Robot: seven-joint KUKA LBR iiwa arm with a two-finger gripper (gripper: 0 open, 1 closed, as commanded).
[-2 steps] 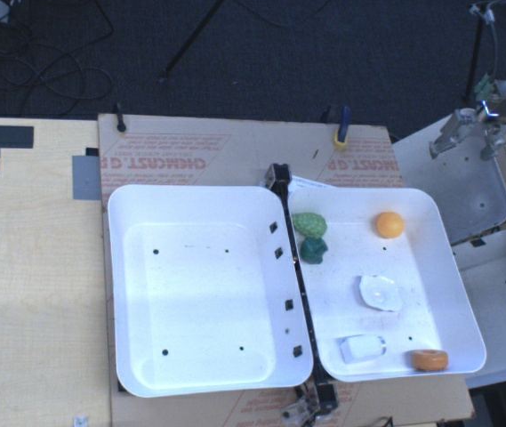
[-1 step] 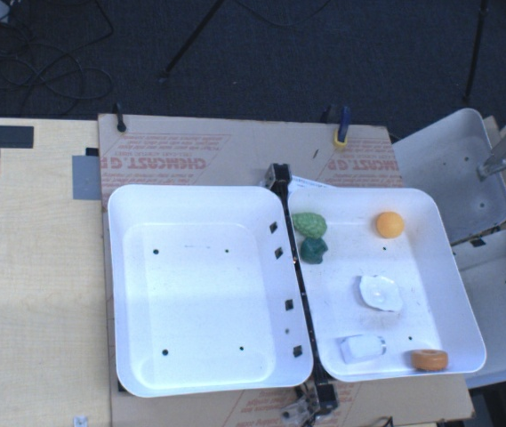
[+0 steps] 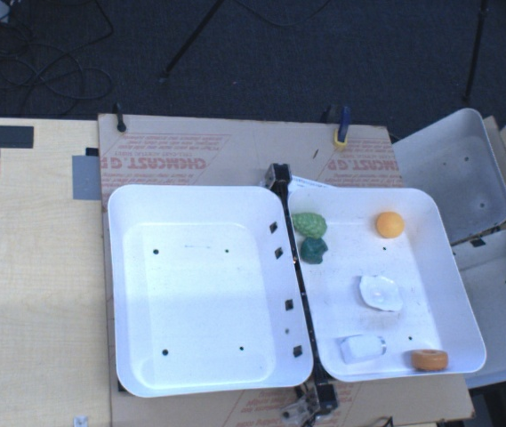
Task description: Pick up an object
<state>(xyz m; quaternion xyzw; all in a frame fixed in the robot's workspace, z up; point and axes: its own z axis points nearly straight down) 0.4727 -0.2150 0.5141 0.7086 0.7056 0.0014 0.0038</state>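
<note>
Two white pieces in the right bin point(image 3: 448, 265) are hard to make out against its white floor: a rounded white object point(image 3: 381, 293) near the middle and a blocky white object point(image 3: 362, 348) nearer the front rim. An orange ball point(image 3: 389, 224) lies toward the bin's far right. A light green lump point(image 3: 309, 224) and a dark teal lump point(image 3: 312, 250) touch just beside the bin's left wall. An orange ring point(image 3: 429, 359) sits at the bin's front right corner.
</note>
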